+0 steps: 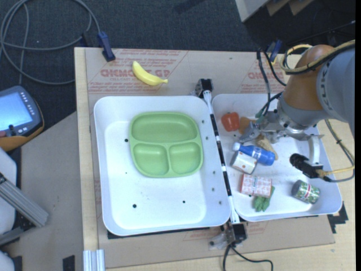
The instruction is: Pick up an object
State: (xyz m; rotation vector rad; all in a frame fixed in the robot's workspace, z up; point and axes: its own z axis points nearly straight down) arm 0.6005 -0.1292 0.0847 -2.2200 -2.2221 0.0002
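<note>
My gripper (256, 133) is low in the back part of the right bin (333, 205), under the grey arm with its orange band. It hangs just above a blue bottle with a white label (253, 155) and a tan item (266, 147). A red-orange object (230, 121) lies to its left by the bin's dividing wall. Nearer the front lie a pink patterned packet (255, 183), a green item (262, 202) and a small green can (305, 191). Nothing is visibly held.
The left bin (113, 168) holds a green divided plate (166, 143). A yellow banana (148, 74) lies on the bench behind the bins. A blue-ended cable (104, 45) rests at the bench's back left corner.
</note>
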